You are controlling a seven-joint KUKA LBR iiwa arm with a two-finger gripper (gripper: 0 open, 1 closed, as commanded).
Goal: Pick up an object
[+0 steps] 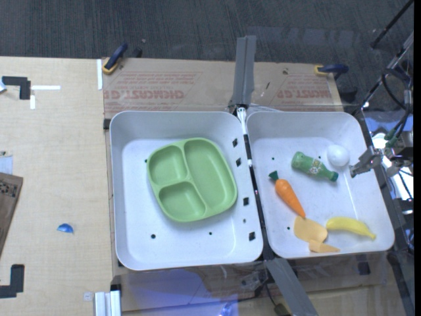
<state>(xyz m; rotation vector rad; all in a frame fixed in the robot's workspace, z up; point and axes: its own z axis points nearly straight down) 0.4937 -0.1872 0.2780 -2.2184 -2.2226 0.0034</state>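
Early in the task, by the look of it: nothing lifted yet, every candidate lying on the floor of the right bin [368, 176]. Tool [366, 163] at the right rim of that bin, mid-right of the frame, metal tip pointing left toward the bin's inside; open or closed, cannot tell, too small and partly lost in cables at the frame edge.

Nearest to it: white ball [337, 155] touching the cap end of the green bottle [314, 165], upper part of the bin. Carrot [289, 195] lying at a slant near the bin's centre. Yellow banana [351, 226] toward lower right, just beside a flat orange-yellow piece [312, 233].

Next move probably a reach leftward and down over one item; ball and bottle in contact, so a clean grip on either likely awkward. Carrot apart from the others, likely easier.

Left bin [125, 176] holding a green divided plate [192, 179]. Pale wooden counter [52, 176] at left, cardboard [164, 87] behind the bins, dark carpet [197, 12] across the top.
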